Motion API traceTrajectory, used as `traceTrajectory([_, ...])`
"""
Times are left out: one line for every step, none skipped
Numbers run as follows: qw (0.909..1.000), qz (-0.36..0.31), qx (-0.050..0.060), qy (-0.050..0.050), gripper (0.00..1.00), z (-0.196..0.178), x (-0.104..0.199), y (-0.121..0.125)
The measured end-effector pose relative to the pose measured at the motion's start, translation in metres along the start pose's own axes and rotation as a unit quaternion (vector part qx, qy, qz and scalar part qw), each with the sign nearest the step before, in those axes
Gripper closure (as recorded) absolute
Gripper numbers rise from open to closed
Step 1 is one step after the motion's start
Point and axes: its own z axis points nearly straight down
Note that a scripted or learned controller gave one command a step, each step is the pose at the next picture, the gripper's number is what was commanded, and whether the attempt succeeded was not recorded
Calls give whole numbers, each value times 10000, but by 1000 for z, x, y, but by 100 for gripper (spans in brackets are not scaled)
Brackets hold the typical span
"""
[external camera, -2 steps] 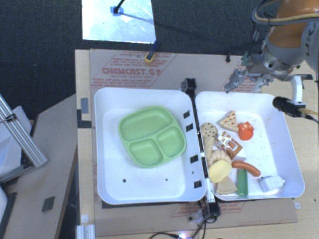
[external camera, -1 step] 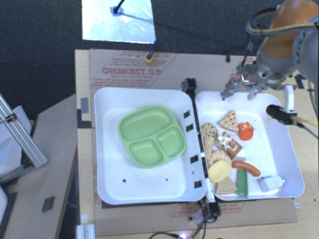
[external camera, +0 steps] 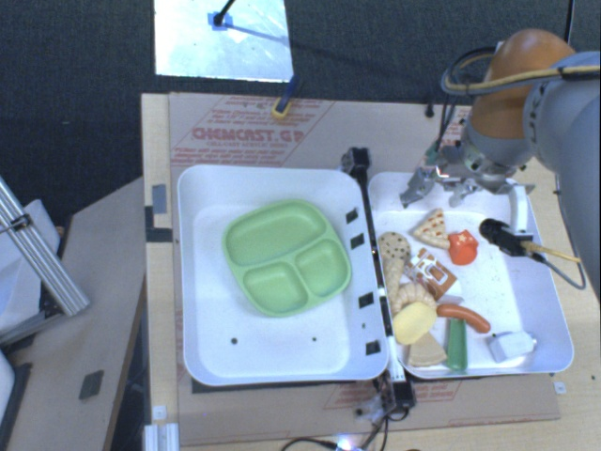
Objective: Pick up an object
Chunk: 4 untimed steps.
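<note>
Two bins sit side by side on the bench. The left bin [external camera: 202, 346] holds a divided tray [external camera: 286, 256] near its middle. The right bin [external camera: 545, 332] holds the clutter: a pizza slice [external camera: 433, 227] toward the back, a tomato [external camera: 462, 247] just right of it, a cookie [external camera: 393, 247] to its left. Nearer the front lie a sausage [external camera: 463, 317], a potato [external camera: 414, 323] left of it, and a bean pod [external camera: 455, 348] between them. The gripper [external camera: 439, 185] hangs over the right bin's back edge, behind the pizza slice.

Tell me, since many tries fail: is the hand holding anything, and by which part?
Nothing is held. The hand hangs over the right bin's far edge, nothing between its fingers.
</note>
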Motion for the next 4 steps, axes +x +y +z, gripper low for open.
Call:
traceTrajectory([10000, -10, 4, -1, 0, 51, -4, 9])
traceTrajectory([10000, -21, -51, -15, 0, 60, -4, 13])
traceTrajectory([9999, -21, -117, -28, 100, 48, -5, 16])
traceTrajectory([10000, -16, -49, -5, 100, -18, -5, 15])
